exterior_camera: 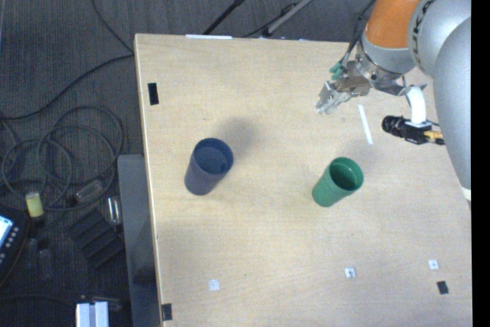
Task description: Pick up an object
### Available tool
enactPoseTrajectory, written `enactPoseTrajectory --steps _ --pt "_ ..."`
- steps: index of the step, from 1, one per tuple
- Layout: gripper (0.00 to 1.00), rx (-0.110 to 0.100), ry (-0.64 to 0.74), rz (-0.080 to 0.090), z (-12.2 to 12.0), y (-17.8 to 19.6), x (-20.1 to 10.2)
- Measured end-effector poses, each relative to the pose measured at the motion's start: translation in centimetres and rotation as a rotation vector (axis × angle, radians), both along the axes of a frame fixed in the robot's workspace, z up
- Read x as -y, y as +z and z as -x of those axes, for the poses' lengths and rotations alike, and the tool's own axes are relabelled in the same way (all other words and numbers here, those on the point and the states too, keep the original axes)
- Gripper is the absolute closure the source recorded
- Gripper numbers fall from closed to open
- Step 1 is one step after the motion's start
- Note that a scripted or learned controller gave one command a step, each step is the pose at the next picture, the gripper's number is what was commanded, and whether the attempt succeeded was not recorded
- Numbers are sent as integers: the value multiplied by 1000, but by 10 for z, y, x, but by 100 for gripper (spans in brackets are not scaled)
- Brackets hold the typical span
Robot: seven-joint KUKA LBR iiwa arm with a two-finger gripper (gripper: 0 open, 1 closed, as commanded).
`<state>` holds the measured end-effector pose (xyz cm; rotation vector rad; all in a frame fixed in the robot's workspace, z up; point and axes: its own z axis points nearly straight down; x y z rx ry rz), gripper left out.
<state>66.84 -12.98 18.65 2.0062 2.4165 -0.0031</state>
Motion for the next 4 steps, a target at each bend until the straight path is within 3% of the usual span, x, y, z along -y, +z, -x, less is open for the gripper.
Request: enactPoseTrajectory --steps 1,2,3,4 --pt "0 0 -1 1 0 0 0" --pt "0 -3 45 -2 84 -67 40" --pt "0 -2 118 -3 123 -104 52" --pt "100 -1 118 -7 122 -95 50"
